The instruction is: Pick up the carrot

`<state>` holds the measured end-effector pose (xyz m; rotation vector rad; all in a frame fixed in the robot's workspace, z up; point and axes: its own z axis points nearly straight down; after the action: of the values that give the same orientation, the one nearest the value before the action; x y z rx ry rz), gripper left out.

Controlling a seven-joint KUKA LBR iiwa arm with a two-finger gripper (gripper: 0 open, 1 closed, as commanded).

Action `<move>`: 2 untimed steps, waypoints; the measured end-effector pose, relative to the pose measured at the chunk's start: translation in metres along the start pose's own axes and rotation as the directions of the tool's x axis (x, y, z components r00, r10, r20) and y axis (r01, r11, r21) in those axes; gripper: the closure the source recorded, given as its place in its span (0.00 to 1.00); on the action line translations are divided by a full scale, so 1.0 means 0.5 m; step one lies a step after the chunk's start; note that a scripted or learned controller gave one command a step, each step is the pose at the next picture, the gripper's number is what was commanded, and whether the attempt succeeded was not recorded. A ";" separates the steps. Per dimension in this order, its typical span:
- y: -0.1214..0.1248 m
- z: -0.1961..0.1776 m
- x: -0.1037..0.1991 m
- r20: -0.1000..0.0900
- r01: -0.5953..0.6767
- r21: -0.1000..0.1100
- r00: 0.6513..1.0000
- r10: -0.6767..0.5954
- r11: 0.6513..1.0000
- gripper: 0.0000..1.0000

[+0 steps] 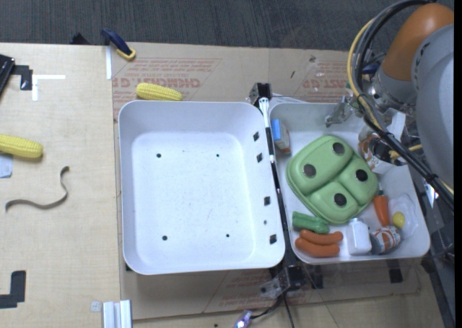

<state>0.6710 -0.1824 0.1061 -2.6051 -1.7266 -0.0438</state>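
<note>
Lying near the right bin's (346,257) right wall, the carrot (380,210) is a small orange piece tilted just off upright, between the green three-holed tray (333,178) and a small yellow item (398,220). Below it stand a white bottle (359,237) and a small can (386,238); their labels are too small to read. Two orange sausages (318,242) and a green vegetable (310,222) sit by the bin's near-left corner. The left bin (195,186) adjoins it. Red print on the cardboard (173,74) under the bins is upside down and not legible. Two corn cobs (159,92) (20,147) lie on the tabletop (58,247). The arm (422,52) stands over the right bin's far-right corner; whether the gripper is open or closed cannot be told
</note>
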 end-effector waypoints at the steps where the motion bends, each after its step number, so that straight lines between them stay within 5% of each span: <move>1: -0.004 -0.016 -0.014 0.000 0.151 0.012 0.989 -0.151 0.989 0.00; 2: -0.078 0.018 0.146 0.030 0.089 -0.008 0.996 -0.089 0.996 0.00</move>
<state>0.6634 -0.0999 0.0993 -2.5468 -1.8555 -0.0154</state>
